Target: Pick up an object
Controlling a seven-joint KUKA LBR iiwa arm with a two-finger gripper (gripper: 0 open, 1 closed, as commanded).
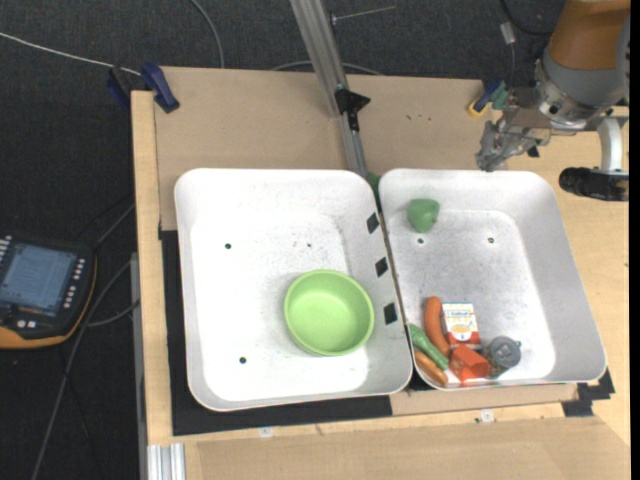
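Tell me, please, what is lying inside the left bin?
Inside the left bin sits one light green bowl, upright, near the bin's front right. A few small dark spots mark the floor around it. Whatever the bowl covers on the floor beneath it cannot be seen.

— We see 2 white bins (pixel 200 218), both speckled with fine dark flecks, on a tan worktop (pixel 250 118). The bowl (pixel 329 312)?

— Lime green. We also see a darker green lump (pixel 423 213), an orange carrot (pixel 433 320), a small orange and white carton (pixel 459 319), a red piece (pixel 468 361) and a grey disc (pixel 501 351).

— The arm (pixel 590 28)?

— Orange band, grey below.
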